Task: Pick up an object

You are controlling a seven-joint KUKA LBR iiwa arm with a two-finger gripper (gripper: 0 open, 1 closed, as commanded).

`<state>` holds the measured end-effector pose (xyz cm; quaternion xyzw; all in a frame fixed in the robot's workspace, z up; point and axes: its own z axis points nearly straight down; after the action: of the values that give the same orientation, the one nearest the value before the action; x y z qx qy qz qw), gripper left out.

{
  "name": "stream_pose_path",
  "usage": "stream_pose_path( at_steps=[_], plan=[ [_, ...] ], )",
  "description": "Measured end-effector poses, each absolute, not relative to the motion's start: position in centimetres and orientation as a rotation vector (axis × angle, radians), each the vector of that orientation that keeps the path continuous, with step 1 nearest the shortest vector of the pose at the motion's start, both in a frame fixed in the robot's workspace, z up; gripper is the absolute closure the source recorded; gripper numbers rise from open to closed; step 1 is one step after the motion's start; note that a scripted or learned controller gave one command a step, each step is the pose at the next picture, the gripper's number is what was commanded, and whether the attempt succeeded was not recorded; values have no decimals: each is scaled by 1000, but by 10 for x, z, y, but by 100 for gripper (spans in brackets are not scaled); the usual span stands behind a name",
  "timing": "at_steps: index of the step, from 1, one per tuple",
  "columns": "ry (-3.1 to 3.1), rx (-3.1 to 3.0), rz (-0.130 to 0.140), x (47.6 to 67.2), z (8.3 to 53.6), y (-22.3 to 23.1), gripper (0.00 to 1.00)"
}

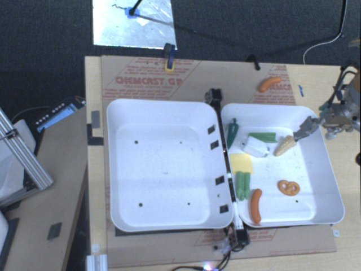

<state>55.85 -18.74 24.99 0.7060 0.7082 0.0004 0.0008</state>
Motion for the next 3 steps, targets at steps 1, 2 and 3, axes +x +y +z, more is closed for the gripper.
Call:
stream_pose_path(
  at_steps=[1, 2, 3],
  plan=[
    [2229, 2232, -8, 484, 131, -179, 0],
    [2232, 2215, 2, 513, 82, -133, 0],
    [2224, 2218, 0, 486, 84, -109, 0]
  ],
)
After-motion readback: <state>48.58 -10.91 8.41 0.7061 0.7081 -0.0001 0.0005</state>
